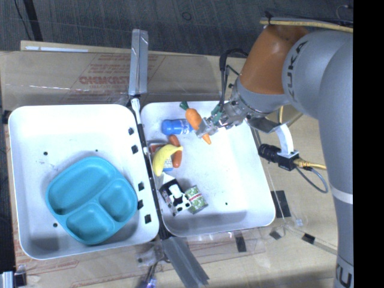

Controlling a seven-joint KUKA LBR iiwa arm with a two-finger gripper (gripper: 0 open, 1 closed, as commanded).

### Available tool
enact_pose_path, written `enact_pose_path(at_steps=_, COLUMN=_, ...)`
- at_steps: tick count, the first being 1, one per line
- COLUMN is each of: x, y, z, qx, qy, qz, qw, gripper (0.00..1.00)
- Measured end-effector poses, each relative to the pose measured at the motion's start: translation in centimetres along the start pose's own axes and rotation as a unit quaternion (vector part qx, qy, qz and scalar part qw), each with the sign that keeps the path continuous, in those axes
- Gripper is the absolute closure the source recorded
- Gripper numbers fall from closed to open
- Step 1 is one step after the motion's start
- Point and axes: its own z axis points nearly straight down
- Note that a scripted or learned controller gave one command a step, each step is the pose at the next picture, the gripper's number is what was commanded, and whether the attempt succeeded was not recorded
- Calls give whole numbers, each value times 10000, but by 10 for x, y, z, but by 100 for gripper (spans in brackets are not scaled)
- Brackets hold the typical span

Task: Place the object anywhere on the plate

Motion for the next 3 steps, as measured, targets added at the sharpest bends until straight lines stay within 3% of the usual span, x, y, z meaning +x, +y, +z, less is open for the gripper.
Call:
enact_pose_path(at_steps=1, x=80, y=-3, z=7, qx=22, qy=8, qz=689, qw=9976, gripper=100)
enact_pose_path(at_steps=2, x=141, y=-12, z=15, qx=22, qy=7, qz=28, qw=10000, gripper=100)
enact_pose_path(at_steps=3, x=199, y=-56, z=4, qx=18, qy=6, qz=-755, qw=9971, gripper=100)
